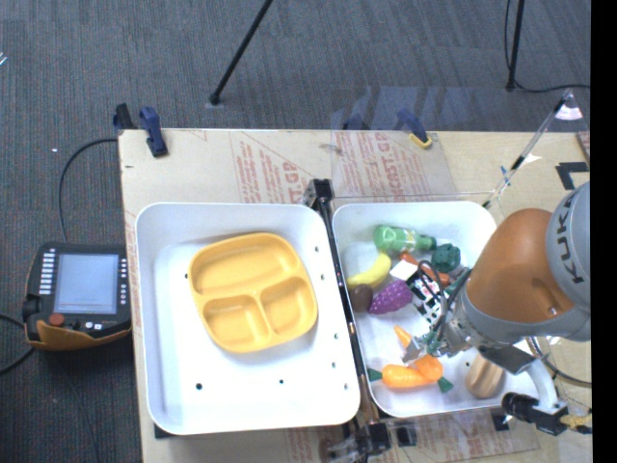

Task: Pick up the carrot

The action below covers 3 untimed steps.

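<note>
The left bin (164, 355) has open floor around the yellow divided plate (254, 290). In the right bin (482, 215) toys crowd the carrot (410, 375): a purple grape bunch (390, 298), banana (370, 272) and green bottle (403, 238) stand above it, while the arm (521, 278) covers the right side, perhaps hiding more.

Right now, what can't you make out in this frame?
- Gripper: camera view, open or shut unclear; small, dark, under the arm's orange band.
- Right bin: its right side covered by the arm.
- Carrot: contact with the gripper unreadable.
- Items near the purple grapes: overlapping, partly unidentifiable.
</note>
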Each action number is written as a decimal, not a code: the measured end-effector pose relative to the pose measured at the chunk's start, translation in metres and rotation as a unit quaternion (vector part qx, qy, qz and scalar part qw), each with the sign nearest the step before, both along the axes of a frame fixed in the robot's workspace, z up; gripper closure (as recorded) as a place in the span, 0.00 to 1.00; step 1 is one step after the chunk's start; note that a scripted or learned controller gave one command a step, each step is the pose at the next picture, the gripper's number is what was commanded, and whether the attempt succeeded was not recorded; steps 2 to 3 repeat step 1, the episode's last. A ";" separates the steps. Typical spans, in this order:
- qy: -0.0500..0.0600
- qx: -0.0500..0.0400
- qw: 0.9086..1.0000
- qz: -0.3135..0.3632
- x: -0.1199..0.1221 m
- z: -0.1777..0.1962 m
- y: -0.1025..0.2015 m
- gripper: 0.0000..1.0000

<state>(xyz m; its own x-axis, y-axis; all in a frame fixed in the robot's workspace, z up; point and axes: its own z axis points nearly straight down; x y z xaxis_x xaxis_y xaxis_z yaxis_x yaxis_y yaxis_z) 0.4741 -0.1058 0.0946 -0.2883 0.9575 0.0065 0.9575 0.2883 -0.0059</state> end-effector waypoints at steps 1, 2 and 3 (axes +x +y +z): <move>-0.006 0.000 0.999 -0.049 0.047 0.096 0.098 1.00; -0.006 0.000 0.999 -0.049 0.047 0.096 0.098 1.00; -0.006 0.000 0.999 -0.049 0.047 0.096 0.098 1.00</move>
